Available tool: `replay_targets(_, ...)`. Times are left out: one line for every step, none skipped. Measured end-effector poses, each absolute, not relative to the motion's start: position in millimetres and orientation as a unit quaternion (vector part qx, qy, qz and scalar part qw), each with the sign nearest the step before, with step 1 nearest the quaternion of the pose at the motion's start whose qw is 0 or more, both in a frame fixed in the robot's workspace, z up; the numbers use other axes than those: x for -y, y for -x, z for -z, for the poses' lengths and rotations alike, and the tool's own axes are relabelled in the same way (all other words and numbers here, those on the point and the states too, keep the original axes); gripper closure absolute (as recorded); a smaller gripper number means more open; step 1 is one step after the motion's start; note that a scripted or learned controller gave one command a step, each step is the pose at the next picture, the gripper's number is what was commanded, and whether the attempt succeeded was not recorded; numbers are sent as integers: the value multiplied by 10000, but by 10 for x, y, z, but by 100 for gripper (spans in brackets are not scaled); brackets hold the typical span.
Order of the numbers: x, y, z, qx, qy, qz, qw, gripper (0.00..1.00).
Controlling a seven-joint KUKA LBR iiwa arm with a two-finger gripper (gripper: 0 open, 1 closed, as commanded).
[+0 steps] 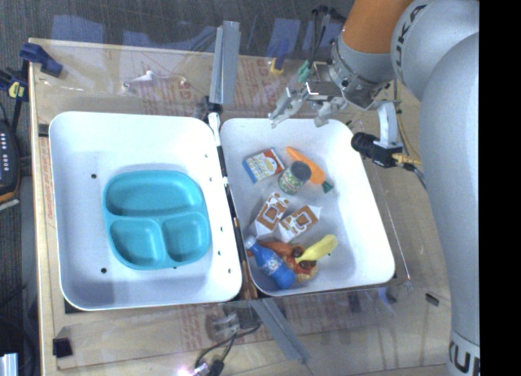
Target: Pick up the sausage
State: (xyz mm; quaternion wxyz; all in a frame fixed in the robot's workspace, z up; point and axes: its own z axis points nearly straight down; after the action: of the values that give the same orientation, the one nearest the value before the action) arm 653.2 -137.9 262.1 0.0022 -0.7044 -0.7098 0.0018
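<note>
Pincer (295,108) spread, holding nothing, above far edge of right bin (370,203). Sausage (281,247) lies near that bin's near edge, among yellow banana (320,247) and blue bottle (270,265).

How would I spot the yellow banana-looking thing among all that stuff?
Find the right-hand white bin, the one crowded with small items. Look to the heap at its near end, towards the bottom of the picture. The banana lies on the right of that heap, past the blue bottle, and is the only plain yellow, curved piece there.
</note>
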Motion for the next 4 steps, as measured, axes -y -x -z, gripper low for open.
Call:
replay_targets(1539, -5431, -1409, 7040, 7102, -22, 29, 0)
replay_targets(1526, -4989, -1165, 6862, 7266, 203, -283, 0)
replay_targets(1322, -4948, -1153, 7528, 6573, 126, -327, 0)
replay_targets(1321, -4948, -1154, 8325, 5532, 94, -308, 0)
